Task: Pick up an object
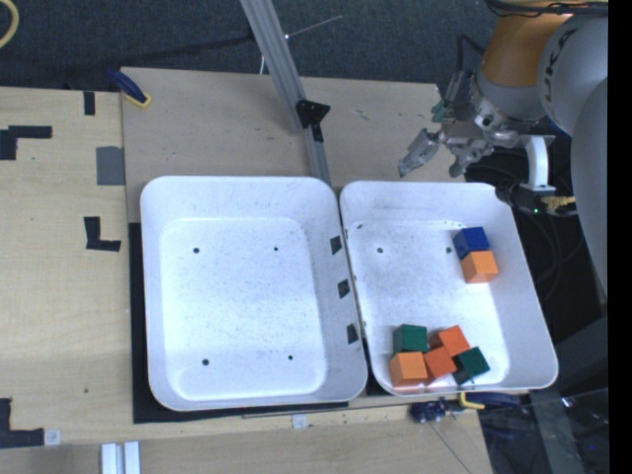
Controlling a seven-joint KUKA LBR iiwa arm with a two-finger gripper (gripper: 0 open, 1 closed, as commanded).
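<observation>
Blue block (471, 238) w/ an orange block (480, 266) touching it sits in the right bin (415, 215), just below & a bit right of the gripper (435, 161), fingers spread wide, holding nothing, above the bin's far edge.

Both bins, the left bin (242, 284) and the right bin (415, 255), are white with fine dark speckles, on a tan bench (197, 117). The right one holds a blue block (471, 239), three orange blocks (480, 266) (453, 341) (408, 367) and two dark green blocks (411, 339) (472, 363). The arm (553, 57) is grey with an orange band (528, 38).

Right bin (513, 265): centre free, blocks crowd near edge (434, 354) & far-right wall (476, 255); left bin (158, 265) free.
</observation>
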